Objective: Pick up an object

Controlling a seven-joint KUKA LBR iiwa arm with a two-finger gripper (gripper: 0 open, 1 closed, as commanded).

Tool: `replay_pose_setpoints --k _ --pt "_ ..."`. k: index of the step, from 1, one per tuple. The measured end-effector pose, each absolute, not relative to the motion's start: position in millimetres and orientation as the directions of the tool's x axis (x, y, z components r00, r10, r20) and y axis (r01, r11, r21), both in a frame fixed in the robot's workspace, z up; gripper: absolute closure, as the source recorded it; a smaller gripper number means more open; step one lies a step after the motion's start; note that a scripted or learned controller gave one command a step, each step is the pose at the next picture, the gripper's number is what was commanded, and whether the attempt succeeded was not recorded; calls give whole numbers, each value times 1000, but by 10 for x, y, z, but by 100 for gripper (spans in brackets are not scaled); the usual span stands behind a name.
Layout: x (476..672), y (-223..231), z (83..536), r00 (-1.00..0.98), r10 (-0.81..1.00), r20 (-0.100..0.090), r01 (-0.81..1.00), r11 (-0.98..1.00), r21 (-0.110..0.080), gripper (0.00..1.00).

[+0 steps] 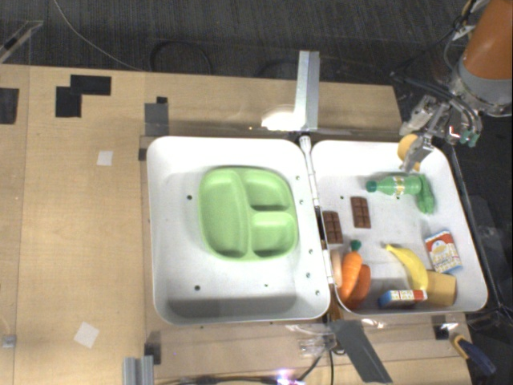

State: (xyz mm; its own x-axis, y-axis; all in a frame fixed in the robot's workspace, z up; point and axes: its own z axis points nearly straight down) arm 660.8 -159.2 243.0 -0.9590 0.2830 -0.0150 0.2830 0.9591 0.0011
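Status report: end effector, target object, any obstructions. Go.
End effector over right bin's far corner. Yellow object beside it, not gripped. Green bottle lying just below.

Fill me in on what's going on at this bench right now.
A robot arm reaches in from the right, its gripper over the far corner of the right bin, close to a yellow item and a green bottle. Whether it holds anything is unclear. That bin also has a banana, a carrot and chocolate bars. The left bin holds a green tray.
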Motion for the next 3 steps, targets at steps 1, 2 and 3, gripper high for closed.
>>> replay_pose_setpoints --k 1,2,3 --pt "5938 -987 2612 -969 247 -13 247 969 4 100" --pt "5736 -91 2302 -943 333 -5 333 943 5 100" --pt "5281 198 1995 -994 105 -5 105 994 2 100"
